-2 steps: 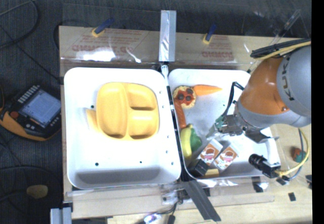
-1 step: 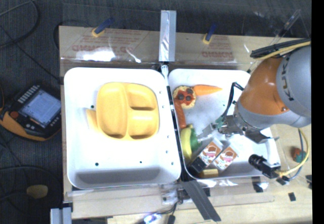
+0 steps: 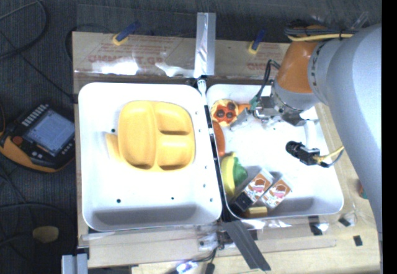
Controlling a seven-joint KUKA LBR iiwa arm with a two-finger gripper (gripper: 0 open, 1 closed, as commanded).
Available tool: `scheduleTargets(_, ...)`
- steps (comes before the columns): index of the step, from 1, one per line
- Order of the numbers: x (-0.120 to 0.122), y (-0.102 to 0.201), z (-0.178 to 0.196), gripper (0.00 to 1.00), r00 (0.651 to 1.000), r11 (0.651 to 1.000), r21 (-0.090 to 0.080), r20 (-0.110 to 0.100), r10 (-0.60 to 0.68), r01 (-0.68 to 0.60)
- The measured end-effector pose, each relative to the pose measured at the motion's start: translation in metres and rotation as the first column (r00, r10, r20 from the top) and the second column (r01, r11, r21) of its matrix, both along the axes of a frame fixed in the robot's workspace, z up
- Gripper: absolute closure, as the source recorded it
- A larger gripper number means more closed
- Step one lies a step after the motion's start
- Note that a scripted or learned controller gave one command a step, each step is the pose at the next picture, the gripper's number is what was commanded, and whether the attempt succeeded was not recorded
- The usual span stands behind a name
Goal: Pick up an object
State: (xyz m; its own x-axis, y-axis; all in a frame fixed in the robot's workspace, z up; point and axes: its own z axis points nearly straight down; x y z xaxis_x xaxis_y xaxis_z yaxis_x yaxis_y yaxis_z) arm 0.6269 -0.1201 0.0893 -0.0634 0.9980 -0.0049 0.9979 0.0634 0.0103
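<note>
The right bin [image 3: 322,195] holds several small things. An orange round toy with dark spots [image 3: 223,111] lies at its far left corner. A thin orange-red piece [image 3: 218,139] runs along the left wall. A yellow banana-like toy [image 3: 227,175] with a green piece [image 3: 239,172] beside it lies nearer the front. Two small picture boxes [image 3: 268,190] sit at the front, next to a dark item [image 3: 244,203]. My gripper [image 3: 262,109] hangs low over the bin's far side, just right of the orange toy. Nothing shows between its tips.
The left bin [image 3: 99,204] holds a yellow divided tray [image 3: 155,133]. A metal divider post [image 3: 205,43] stands behind the two bins. A handheld controller [image 3: 43,136] lies on the floor at the left. The bin walls ring the gripper's working space.
</note>
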Motion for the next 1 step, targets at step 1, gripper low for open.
scheduleTargets(1, 0.0007, 0.0001, 0.0105, 1.00, 1.000, 1.000, -0.003, 0.001, 0.001, -0.001)
